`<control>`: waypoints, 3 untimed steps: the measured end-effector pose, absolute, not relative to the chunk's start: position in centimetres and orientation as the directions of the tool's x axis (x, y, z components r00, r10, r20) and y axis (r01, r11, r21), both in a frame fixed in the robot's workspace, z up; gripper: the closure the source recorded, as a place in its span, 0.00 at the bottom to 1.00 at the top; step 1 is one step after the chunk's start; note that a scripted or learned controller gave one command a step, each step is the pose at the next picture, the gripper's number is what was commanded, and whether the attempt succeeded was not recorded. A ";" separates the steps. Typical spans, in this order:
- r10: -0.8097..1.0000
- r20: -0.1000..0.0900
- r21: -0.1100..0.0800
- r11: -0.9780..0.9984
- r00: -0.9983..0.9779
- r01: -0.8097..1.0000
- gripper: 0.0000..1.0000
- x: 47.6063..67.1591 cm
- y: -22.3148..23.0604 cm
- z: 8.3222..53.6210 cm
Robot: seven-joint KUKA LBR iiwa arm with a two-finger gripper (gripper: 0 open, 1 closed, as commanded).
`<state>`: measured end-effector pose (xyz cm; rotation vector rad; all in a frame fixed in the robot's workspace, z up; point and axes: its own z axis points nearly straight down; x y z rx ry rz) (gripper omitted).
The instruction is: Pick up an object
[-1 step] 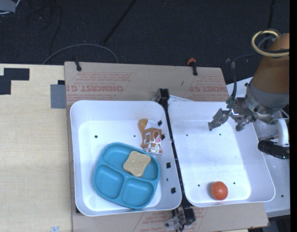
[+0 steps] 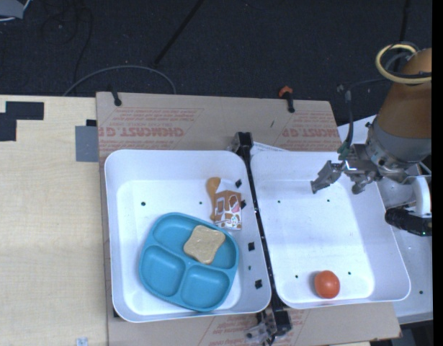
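Camera view, from above and at a slant. Found the gripper (image 2: 341, 182) over the upper part of the right bin (image 2: 394, 254), reaching in on the arm (image 2: 403, 114) from the right. Saw its jaws standing apart, with nothing between them. Spotted a red-orange ball (image 2: 326, 284) low in that same bin, near the front wall and well apart from the gripper. In the left bin (image 2: 110, 229), noted a blue divided plate (image 2: 167, 276) toward the front, bearing a pale slice of toast (image 2: 204, 244) in its upper right compartment. Just above the plate's far edge, made out a small printed carton (image 2: 227, 210), and touching or just behind it a little brown piece (image 2: 213, 187), too small to name. Could not tell whether carton and plate touched.
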<state>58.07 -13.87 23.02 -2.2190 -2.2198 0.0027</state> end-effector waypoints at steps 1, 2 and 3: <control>1.000 0.001 -0.007 0.000 0.000 1.000 0.00 58.7 -14.3 17.0; 1.000 0.001 -0.005 0.000 0.000 1.000 0.00 58.9 -15.1 11.9; 1.000 0.001 -0.005 -0.001 0.001 1.000 0.00 58.9 -15.0 8.6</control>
